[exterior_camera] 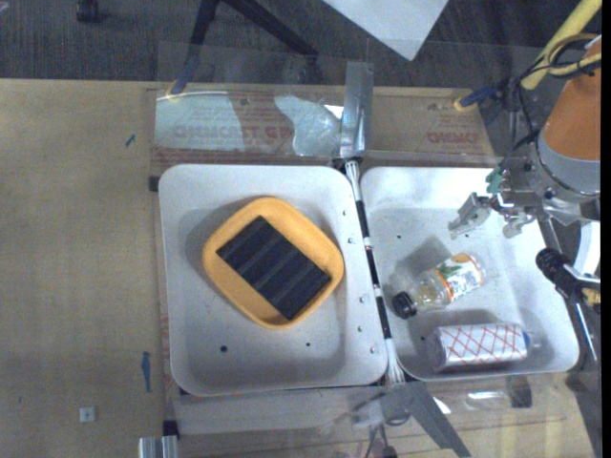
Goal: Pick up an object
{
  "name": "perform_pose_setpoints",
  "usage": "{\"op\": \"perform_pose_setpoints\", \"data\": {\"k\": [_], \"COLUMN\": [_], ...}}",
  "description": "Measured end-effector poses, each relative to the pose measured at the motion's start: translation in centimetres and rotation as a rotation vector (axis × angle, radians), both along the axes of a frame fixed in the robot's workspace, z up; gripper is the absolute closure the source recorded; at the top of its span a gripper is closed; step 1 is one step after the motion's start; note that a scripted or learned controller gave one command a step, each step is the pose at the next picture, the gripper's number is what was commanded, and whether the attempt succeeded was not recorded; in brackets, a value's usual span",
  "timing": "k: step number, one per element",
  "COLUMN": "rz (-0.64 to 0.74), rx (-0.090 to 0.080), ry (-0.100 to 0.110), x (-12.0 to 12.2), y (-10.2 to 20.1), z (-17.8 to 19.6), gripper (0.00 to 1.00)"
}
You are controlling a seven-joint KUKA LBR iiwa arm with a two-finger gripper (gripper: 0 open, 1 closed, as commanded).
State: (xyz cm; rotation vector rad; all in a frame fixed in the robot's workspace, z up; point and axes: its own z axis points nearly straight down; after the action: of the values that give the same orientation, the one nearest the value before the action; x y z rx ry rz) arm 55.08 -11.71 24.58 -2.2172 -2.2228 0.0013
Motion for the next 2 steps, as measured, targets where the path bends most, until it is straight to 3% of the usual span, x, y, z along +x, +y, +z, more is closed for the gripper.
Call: {"op": "perform_pose_setpoints", "data": {"k": [1,2], "rz": [-0.084,0.034], "rx": [-0.001,0.0], "ry": [-0.001,-0.008], "x": [0.0,-2.0], "y": [-2.5,-5.5], "z": [-10.9,-15.8], "gripper": [0.0,0.0]}}
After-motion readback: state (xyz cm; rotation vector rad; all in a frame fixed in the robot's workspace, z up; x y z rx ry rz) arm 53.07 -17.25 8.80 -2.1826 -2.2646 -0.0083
